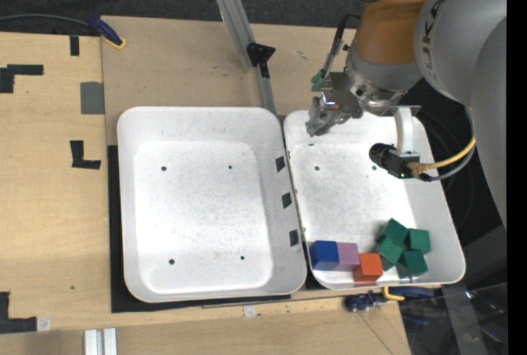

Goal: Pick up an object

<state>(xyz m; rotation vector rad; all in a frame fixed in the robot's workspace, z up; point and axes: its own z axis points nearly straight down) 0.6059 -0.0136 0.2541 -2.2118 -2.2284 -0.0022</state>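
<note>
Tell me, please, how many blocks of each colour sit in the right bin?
Green blocks: 3
Blue block: 1
Purple block: 1
Orange block: 1
Total: 6, all clustered at the near end of the right bin.

The grey arm (469,24) is cut off by the right edge, and the end effector (323,121) is blurred

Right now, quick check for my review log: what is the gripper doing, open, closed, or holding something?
Gripper: cannot be told; it hangs over the far-left corner of the right bin, apart from the blocks at the near edge.
</note>
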